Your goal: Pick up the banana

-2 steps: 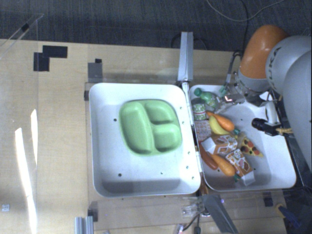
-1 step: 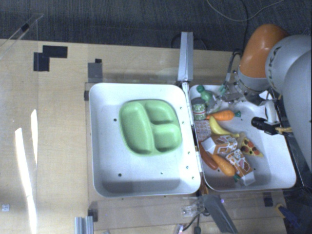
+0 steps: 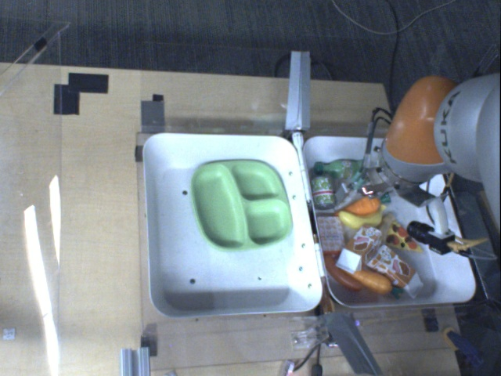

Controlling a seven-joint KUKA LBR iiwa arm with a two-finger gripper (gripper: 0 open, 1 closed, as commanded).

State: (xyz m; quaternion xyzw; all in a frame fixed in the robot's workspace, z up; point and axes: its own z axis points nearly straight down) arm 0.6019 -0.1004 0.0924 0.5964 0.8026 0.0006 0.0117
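1. Camera view – banana (image 3: 358, 219) lies in the right bin (image 3: 458, 287), left-centre of the clutter, yellow and partly hidden under other items.
2. Gripper (image 3: 374, 185) hangs low over the same bin, just up and right of the banana; the grey arm (image 3: 470, 131) with its orange band (image 3: 415, 128) covers most of it. Grip state – cannot tell from this angle.
3. An orange item (image 3: 362, 207) sits right on top of the banana's upper edge, between it and the gripper.
4. A green can (image 3: 322, 186) stands just left, near the bin's left wall; a green packet (image 3: 338, 167) lies above it.
5. Printed snack packs (image 3: 387, 261) lie below right of the banana, and an orange carrot-like item (image 3: 368, 280) sits near the bottom wall.
6. Left bin (image 3: 168, 233) holds a green divided tray (image 3: 241, 202), centred with bare white floor all round it.
7. Banana sits close to the divider between the bins – tight on the left, crowded on the right.
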